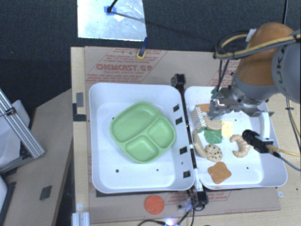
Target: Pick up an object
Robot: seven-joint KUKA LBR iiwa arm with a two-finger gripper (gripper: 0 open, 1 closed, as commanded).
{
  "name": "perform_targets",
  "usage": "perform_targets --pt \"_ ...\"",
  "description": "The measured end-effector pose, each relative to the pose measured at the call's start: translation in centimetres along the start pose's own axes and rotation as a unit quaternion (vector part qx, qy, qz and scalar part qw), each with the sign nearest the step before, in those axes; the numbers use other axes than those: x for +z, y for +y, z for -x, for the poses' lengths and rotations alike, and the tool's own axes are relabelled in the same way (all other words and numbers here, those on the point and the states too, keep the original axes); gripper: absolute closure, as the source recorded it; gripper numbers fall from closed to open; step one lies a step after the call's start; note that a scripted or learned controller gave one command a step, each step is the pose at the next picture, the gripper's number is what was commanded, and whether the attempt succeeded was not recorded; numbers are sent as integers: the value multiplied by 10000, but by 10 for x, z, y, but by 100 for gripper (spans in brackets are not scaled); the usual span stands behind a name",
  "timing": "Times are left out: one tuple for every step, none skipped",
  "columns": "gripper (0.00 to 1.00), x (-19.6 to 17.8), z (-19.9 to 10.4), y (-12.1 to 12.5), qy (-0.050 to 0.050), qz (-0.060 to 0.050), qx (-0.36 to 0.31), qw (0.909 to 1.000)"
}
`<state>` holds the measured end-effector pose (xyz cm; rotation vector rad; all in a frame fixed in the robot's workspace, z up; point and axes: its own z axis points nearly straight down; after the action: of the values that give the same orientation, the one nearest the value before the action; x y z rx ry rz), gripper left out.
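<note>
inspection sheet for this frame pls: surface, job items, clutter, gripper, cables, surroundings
Surface: two white bins side by side, left bin and right bin, on a cardboard sheet printed in red.
Job's things: in the right bin, a croissant, cookie, green piece, yellow square, orange-brown piece, pale banana-like piece by the divider.
Clutter: green divided tray in the left bin; orange disc on the cardboard in front.
Gripper: gripper low over the right bin's far left part; state of the jaws cannot be told.
Cables: yellow and black cables loop by the arm.
Surroundings: foil-like sheet on dark floor behind.
</note>
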<state>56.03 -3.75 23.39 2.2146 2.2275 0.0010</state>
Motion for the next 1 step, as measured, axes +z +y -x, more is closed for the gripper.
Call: perform_targets --pt "100 1 0 2 -5 6 1 10000"
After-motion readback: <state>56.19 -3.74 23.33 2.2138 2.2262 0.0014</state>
